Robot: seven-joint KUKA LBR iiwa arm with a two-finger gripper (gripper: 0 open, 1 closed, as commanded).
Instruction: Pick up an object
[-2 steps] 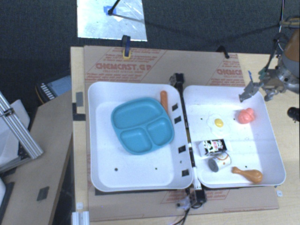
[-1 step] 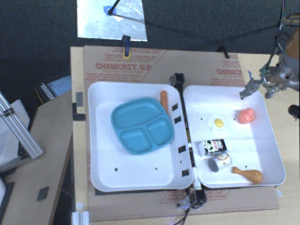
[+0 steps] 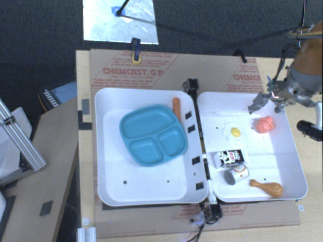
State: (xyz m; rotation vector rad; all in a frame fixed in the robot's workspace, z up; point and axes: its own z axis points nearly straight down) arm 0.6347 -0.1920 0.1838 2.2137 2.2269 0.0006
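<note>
Cardboard sheet [image 3: 151, 67] under both bins carries red print reading "CHEMCAST" followed by letters that look like "GP", once along the far edge by the left bin and once mirrored at a slant near the far right corner; the second print is partly cut off. Small carton [image 3: 230, 158] in the right bin [image 3: 298, 178] has a black-and-white patterned face, writing on it too small to read. Left bin [image 3: 108, 178] holds a blue three-compartment plate [image 3: 153, 134], tilted a little, and an orange sausage-shaped piece [image 3: 176, 106] lying just beside the plate's far edge, against the bin's right wall. Right bin contents: fried-egg toy [image 3: 234, 131] near the middle, pink lumpy object [image 3: 264, 124] toward the far right, carton below the egg, small can [image 3: 235, 174] on its side just beside the carton, tan drumstick [image 3: 267, 186] near the front edge. Arm [image 3: 308, 69] enters from the right, orange band above the wrist, wrist angled down and leftward over the far right corner of the right bin. Gripper [image 3: 266, 103] sits above the bin floor, just beyond the pink object and apart from it; one grey finger [image 3: 256, 104] points left and down, the other is hard to separate from the wrist hardware, so the opening cannot be told; nothing seen between the fingers
</note>
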